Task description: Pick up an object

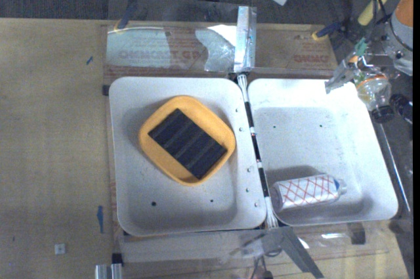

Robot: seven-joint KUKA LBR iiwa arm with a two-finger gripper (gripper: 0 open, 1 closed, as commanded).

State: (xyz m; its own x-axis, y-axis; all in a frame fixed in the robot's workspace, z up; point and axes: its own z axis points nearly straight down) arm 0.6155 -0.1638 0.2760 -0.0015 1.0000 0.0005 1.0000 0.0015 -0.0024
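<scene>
yellow solar lamp (187,140) lies well left of the hand (359,73).

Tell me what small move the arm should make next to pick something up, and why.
Probably swing the gripper down over the red-checked tube. The gripper sits at the far right corner of the right bin, away from both objects, and the tube lies nearer to it than the yellow pad in the left bin.
</scene>
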